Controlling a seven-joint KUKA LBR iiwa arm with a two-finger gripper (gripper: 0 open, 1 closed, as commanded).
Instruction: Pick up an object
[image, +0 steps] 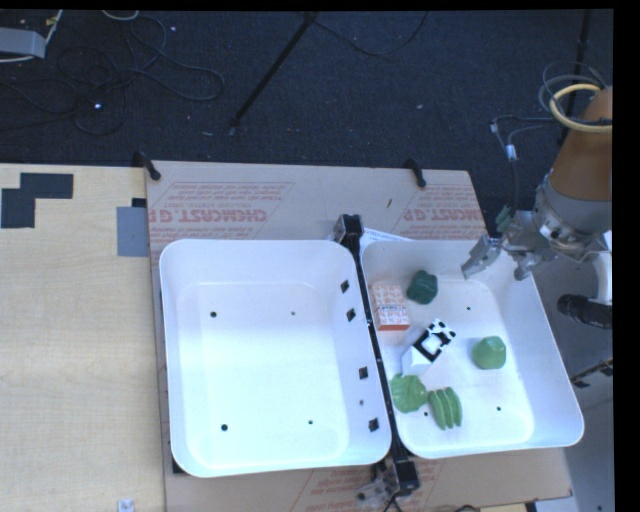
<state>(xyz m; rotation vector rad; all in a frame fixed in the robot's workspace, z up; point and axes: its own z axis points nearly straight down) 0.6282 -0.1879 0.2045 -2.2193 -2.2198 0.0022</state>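
Camera view: the bench carries two shallow white bins side by side; the left bin (190, 300) shows bare floor apart from small dark marks, while the right bin (550, 400) holds every loose object, so any pick must be made there.

Contents of the right bin, from far to near: a dark green object (422, 287) near the far wall; a small orange-and-white box (389, 305) lying just beside the divider (362, 340) between the bins; a black-and-white patterned block (434, 340) near the bin's middle; a round light green object (489, 352) toward the right wall, apart from the others; a green lump (407, 392) and a ribbed green object (445, 407) close together at the near side, too close to say whether they touch.

The arm (580, 160) enters from the right with its orange band above the wrist; the gripper (505, 255) sits over the far right corner of the right bin, above the rim, with nothing between its fingers; whether they are spread or closed cannot be told, since the fingers are small and blurred at this angle.

Judgement: the task is at the approach step, with no object yet lifted; the dark green object lies nearest the gripper and stands apart from its neighbours, making it a likely candidate; the box against the divider would leave little finger clearance.
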